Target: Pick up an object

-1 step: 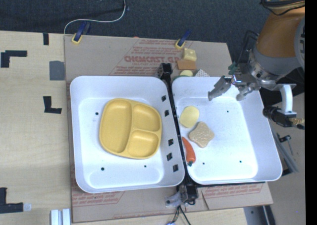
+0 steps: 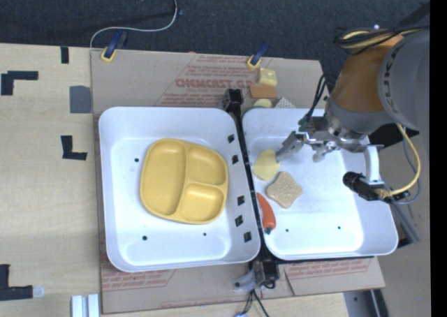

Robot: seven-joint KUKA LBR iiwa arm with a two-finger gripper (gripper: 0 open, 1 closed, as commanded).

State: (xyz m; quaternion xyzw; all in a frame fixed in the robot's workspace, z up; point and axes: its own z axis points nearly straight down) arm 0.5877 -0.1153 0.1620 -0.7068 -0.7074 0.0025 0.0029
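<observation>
The right white bin point(image 2: 349, 239) holds a pale yellow round piece point(image 2: 265, 165), a tan bread slice point(image 2: 283, 190) and an orange carrot point(image 2: 267, 214) lying against its left wall. My gripper point(image 2: 302, 149) hangs over the upper middle of that bin, open, with nothing between its fingers. One finger point(image 2: 286, 148) slants down to the left, its tip just right of the pale yellow piece. The other finger point(image 2: 320, 152) stands apart to the right. Bread and carrot lie below and left of the gripper.
The left white bin point(image 2: 119, 239) carries a yellow divided plate point(image 2: 184, 180). Beyond the bins' far edge sit a tan block point(image 2: 264, 85) and a small pale ball point(image 2: 262, 104). The arm's grey and orange body point(image 2: 370, 85) and a black connector point(image 2: 360, 184) overhang the right bin's right side.
</observation>
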